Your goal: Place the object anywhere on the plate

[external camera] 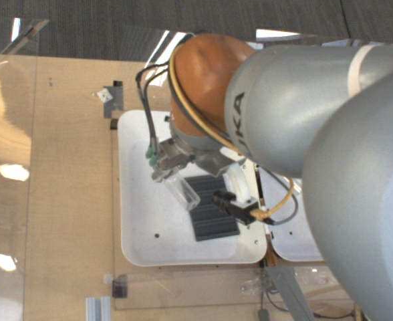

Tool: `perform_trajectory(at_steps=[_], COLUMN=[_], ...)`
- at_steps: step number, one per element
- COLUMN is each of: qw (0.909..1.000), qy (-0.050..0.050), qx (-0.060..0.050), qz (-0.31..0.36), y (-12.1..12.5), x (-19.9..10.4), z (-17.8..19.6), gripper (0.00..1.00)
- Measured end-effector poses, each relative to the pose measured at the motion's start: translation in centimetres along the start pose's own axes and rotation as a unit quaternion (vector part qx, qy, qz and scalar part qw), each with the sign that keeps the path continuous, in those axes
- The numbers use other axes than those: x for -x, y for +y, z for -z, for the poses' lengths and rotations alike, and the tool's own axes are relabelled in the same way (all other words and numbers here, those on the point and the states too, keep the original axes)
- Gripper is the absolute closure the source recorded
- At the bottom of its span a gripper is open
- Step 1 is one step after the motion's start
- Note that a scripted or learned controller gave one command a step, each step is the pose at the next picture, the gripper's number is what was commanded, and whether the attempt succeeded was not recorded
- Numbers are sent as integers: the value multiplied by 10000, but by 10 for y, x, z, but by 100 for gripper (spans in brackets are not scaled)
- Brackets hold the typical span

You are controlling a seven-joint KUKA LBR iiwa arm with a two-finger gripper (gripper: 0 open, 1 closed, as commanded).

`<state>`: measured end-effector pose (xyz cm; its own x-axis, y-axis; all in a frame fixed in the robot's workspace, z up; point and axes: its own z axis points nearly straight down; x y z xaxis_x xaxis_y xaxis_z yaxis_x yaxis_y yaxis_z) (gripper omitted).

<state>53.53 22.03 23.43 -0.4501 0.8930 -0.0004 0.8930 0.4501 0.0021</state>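
A dark grey ribbed rectangular plate lies flat in the left white bin, right of the bin's middle. My gripper hangs low over the bin at the plate's upper left corner, its translucent tip just touching or overlapping that corner. The arm's orange band and grey wrist cover the bin's back right part and whatever lies under them.
The right bin shows as a sliver beneath the arm. A black cable connector with a yellow hose hangs over the plate's right edge. A small black bracket sits on the bench behind the left bin.
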Motion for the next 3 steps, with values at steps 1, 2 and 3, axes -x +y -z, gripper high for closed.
perform_trajectory(at_steps=[1, 2, 3], qw=[9733, 9973, 10000], qy=[-1, 5, -1], qx=[-28, 7, 23], qz=[-2295, -736, -44], y=[-55, -70, -54], x=[-1, 34, 38], z=[-96, -119, -26], gripper=[100, 100, 100])
